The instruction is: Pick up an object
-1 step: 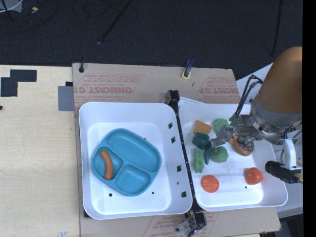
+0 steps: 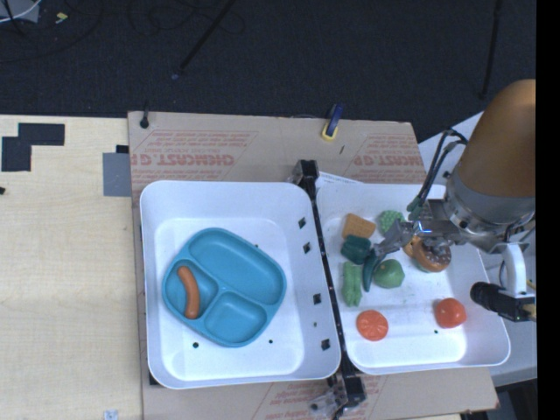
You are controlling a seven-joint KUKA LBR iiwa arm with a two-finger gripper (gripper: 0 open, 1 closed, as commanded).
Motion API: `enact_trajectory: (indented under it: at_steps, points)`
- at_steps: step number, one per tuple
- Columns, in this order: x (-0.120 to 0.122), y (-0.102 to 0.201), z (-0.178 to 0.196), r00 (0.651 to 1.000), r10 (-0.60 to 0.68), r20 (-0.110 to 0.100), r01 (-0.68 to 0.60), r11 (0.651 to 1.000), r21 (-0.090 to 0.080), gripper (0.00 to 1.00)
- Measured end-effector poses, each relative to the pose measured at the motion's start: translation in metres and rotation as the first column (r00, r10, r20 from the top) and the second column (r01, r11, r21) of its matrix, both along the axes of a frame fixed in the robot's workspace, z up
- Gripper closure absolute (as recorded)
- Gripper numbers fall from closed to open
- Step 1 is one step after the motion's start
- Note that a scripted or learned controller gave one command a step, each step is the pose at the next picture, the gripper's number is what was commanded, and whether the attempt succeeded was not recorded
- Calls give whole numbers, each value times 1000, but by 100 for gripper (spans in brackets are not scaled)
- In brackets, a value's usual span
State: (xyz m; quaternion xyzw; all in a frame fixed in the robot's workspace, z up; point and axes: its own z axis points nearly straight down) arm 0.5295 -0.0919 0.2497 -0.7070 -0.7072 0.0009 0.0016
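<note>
My gripper reaches in from the right and hangs low over the middle of the right bin. Around its tip lie a dark teal piece, a round green piece and a leafy green piece. A brown ring-shaped piece sits just to its right, partly under the wrist. An orange block lies further left. A long green piece rests by the bin's left wall. Two red-orange balls lie near the front.
The left bin holds a blue divided plate with an orange sausage in its left compartment. A black divider runs between the bins. The arm's grey body and orange band loom over the right bin's far right side.
</note>
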Motion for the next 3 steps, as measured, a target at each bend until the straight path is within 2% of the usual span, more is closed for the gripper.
enact_trajectory:
  at_steps: [1,3]
  points:
    - [-2,-5,-45,1000,-1,-5,1,1000,0,0]
    - [11,-9,-141,1000,-2,-3,2,1000,0,0]
